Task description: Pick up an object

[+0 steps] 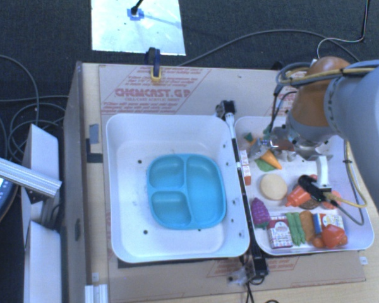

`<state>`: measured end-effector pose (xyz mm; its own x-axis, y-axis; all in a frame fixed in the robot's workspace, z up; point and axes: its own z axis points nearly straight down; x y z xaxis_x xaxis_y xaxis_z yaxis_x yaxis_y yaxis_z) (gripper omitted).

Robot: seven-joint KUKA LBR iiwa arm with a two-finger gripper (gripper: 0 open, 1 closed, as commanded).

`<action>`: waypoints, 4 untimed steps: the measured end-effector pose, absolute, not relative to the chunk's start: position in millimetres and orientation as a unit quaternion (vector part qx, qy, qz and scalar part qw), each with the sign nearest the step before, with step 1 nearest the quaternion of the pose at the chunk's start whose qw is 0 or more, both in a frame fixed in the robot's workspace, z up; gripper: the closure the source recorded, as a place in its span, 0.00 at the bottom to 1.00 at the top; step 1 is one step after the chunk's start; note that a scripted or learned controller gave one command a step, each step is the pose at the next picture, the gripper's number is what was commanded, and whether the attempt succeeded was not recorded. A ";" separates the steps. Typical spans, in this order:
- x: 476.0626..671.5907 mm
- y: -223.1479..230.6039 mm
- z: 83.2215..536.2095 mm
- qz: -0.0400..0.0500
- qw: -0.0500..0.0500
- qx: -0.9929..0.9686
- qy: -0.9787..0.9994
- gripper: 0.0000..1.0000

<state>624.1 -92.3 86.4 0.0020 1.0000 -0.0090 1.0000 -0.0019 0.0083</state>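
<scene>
My grey arm with the orange band above the wrist (pixel 341 100) reaches in from the right, bent downward. My two-finger metal gripper (pixel 265 146) hangs low at its end, pointing down and to the left.

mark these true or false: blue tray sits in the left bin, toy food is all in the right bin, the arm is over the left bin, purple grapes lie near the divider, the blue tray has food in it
1. The blue tray sits in the left bin. True.
2. The toy food is all in the right bin. True: the carrot, the pale round piece and the rest lie there.
3. The arm is over the left bin. False: it reaches over the right bin, with the gripper near the carrot.
4. The purple grapes lie near the divider between the bins. True.
5. The blue tray has food in it. False: its compartments hold nothing.
</scene>
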 end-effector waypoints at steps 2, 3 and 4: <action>647.0 -88.9 87.0 -0.001 0.007 0.707 0.707 0.00; 630.7 -89.4 97.6 -0.001 0.003 0.708 0.707 0.00; 619.6 -97.7 84.8 0.000 0.001 0.707 0.708 0.00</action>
